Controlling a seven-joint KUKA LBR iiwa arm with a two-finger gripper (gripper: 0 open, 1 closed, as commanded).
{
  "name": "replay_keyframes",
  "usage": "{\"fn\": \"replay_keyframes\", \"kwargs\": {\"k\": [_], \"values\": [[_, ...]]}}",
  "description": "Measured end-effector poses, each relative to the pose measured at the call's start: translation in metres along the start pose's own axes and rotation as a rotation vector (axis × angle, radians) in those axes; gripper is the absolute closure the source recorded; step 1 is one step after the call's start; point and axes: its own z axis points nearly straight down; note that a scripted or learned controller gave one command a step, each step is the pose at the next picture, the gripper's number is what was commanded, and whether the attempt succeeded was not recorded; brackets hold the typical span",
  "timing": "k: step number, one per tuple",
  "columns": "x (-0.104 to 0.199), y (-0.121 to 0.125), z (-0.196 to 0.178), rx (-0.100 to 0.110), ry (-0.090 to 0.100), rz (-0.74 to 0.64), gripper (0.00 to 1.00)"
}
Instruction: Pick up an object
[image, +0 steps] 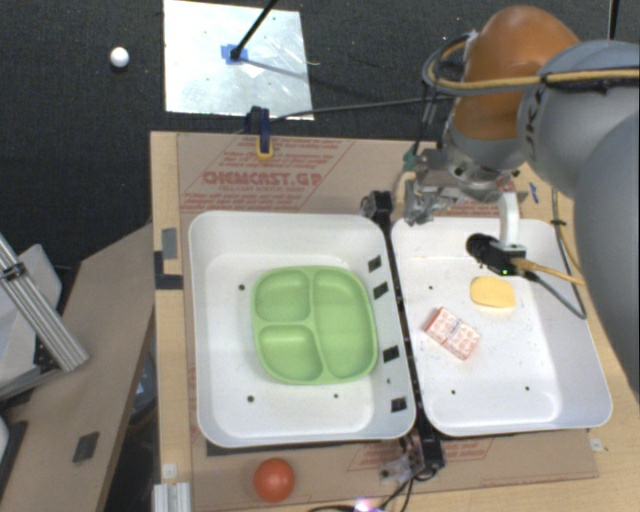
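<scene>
Approach step, nothing picked yet. Gripper (420, 208) hangs over the top left corner of the right bin (560, 400), upper right of frame; can't tell if it's open or closed, and nothing shows in it. Candidates in that bin: yellow lump (493, 292) mid-right, pink packet (453, 333) just below-left of it, the two apart. Green divided plate (314, 324) sits in the left bin (215, 400). Next move, likely: shift toward frame bottom-right over one item, then descend.
</scene>
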Motion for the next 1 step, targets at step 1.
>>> {"fn": "replay_keyframes", "kwargs": {"k": [1], "values": [[0.0514, 0.0068, 0.0032, 0.0, 0.0, 0.001, 1.0]]}}
